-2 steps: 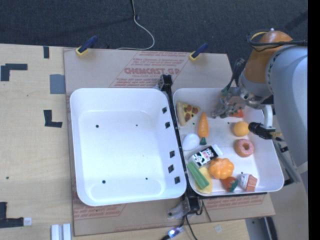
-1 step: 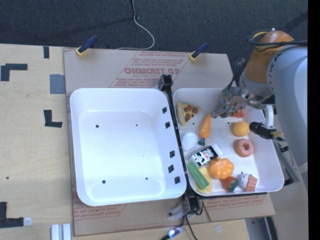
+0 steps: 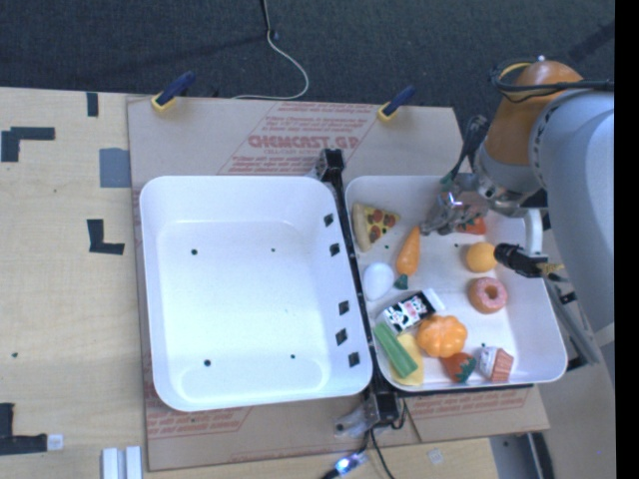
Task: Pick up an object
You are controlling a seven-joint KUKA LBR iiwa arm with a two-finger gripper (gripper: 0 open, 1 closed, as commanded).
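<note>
1. Tool [image 3: 444,213] low over far part of right bin [image 3: 555,352]; finger state can't tell, too small and dark.
2. Carrot [image 3: 408,251] just beside tool, near-left of it; pizza slice [image 3: 372,224] further left.
3. Orange ball [image 3: 480,257] near-right of tool; donut [image 3: 488,294] beyond that.
4. White egg [image 3: 378,280], cow-print carton [image 3: 408,312], orange pepper [image 3: 441,336] well toward near side from tool.
5. Left bin [image 3: 240,387] well left of tool, on worktop [image 3: 50,267].
</note>
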